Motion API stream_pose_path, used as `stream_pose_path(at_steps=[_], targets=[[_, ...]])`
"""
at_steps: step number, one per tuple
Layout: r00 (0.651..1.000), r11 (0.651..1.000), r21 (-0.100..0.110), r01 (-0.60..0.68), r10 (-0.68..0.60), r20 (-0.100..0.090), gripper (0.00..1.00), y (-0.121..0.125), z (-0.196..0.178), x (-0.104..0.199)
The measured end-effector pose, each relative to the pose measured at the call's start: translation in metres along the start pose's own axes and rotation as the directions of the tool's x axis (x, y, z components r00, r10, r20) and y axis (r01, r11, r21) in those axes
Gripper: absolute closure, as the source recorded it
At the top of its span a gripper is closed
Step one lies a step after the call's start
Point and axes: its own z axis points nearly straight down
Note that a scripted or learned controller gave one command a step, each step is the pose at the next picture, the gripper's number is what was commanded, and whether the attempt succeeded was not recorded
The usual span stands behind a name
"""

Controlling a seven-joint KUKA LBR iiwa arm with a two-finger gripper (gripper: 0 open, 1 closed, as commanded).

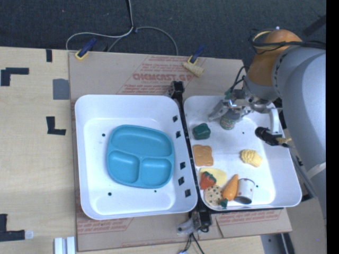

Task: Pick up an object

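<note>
Your worktop (32, 157) is pale wood with black marks; a cardboard sheet (153, 75) sits under both bins. The left bin (90, 107) holds a blue divided plate (140, 156), lying flat near its middle. A black clip strip runs between the bins.

In the right bin (286, 194) you've got a dark green block (201, 131) near the upper left, a tan toast-like piece (202, 155) just below it, then a cluster at the bottom: a red strawberry-like piece (207, 180), a speckled cookie (213, 195), an orange carrot (230, 187) and a small white-and-dark can (244, 190), all touching or just beside each other. A yellow lumpy piece (250, 157) lies apart, right of centre.

Your end effector (229, 119) is down at the bin's top edge, over a greyish object; you can't tell how far its fingers are spread or whether it holds anything. The grey arm (304, 105) fills the right side.
</note>
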Motion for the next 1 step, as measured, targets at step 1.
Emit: stream_pose_path(at_steps=[1], targets=[[1.000,1.000,-0.001,-0.001,0.001,0.000,1.00,-0.0001,-0.0105,-0.0015]])
